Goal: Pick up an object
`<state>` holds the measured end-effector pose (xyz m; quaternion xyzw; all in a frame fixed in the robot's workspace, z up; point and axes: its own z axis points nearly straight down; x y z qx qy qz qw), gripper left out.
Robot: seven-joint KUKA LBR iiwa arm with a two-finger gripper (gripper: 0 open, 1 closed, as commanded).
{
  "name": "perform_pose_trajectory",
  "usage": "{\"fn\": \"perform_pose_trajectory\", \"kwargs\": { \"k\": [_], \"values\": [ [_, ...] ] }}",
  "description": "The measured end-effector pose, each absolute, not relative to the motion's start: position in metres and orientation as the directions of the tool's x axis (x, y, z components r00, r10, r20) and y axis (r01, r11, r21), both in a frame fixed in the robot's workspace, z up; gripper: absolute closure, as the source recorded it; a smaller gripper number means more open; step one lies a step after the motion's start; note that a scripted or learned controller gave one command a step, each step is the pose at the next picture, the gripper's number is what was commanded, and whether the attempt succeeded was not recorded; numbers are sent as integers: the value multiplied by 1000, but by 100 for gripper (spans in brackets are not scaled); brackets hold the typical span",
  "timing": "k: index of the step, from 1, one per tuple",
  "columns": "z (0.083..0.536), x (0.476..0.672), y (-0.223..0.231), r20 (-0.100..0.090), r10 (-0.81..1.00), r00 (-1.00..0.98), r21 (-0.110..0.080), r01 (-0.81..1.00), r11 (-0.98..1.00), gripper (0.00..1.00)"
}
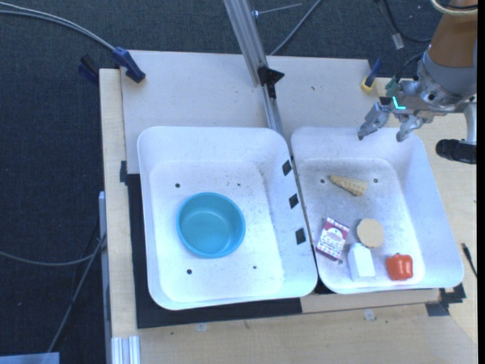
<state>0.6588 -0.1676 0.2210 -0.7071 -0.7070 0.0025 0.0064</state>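
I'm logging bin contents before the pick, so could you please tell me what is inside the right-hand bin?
The right bin holds a cone-shaped piece, a pink packet, a tan disc, a white block and a red pepper-like item. Whatever lies beneath them is covered.

we see a blue bowl (211, 224) in one speckled white bin (220, 146), and a red pepper (399, 267), tan cone (348, 184) and pink-patterned packet (332, 239) in the other.

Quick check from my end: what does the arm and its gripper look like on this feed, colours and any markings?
The arm enters at the upper right with an orange band above a grey metal wrist. Below it sits the two-finger gripper, grey and metallic, with two slim splayed fingers. A small cyan-green light glows on the gripper body, beside dark fittings.
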Motion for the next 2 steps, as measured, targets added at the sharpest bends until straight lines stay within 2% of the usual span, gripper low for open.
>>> {"fn": "perform_pose_trajectory", "kwargs": {
  "k": [1,2],
  "values": [
    [224,660,-168,5,1000,0,-7,1000,0,0],
    [173,661,-177,4,1000,2,-13,1000,-2,0]
  ]
}}
